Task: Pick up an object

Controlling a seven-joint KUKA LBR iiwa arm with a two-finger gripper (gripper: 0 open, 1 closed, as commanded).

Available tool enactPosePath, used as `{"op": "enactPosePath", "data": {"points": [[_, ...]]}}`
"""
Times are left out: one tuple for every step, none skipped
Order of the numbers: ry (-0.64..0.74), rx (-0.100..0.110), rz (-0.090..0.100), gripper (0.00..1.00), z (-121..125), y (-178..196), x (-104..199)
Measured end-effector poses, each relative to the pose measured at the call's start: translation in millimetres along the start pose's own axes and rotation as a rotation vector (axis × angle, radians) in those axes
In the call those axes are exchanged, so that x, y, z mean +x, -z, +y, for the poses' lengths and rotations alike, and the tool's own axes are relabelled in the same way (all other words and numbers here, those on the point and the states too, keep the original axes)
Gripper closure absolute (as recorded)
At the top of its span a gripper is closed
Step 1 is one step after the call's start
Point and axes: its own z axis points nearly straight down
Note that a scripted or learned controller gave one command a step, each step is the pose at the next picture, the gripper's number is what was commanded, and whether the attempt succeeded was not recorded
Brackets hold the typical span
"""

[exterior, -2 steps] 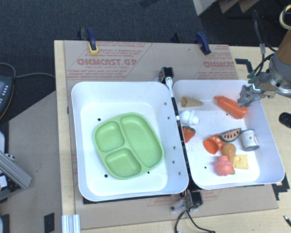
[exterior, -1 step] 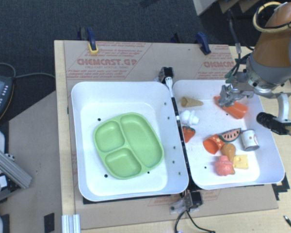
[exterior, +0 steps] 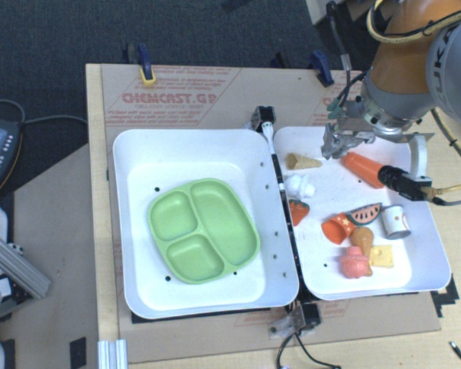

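Tool [exterior: 334, 146] over right bin [exterior: 430, 271] far end, finger state unclear | orange carrot [exterior: 361, 166] just beside tool | green divided plate [exterior: 203, 230] in left bin [exterior: 131, 206]

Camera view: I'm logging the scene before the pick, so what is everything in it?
Bins: 2, white, side by side on the bench.
Tray: 1, green, three compartments, left bin.
Cone: 1, tan, right bin, far left.
White toy: 1, by the divider.
Carrot: 1, orange, right bin, far side.
Cup: 1, orange, tipped over.
Watermelon slice: 1, red and green.
Can: 1, silver, right side.
Pink toy: 1, near edge.
Cheese: 1, yellow.
Clamps: 2, blue, bench's far edge.
Gripper: 1, grey, above the right bin's far side.
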Motion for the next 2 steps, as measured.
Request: {"op": "enactPosePath", "data": {"points": [[-0.001,0.001,0.000,1.00,10.2,-8.1,52.7],[0.001,0.000,0.002,1.00,10.3,9.8,110.2]]}}
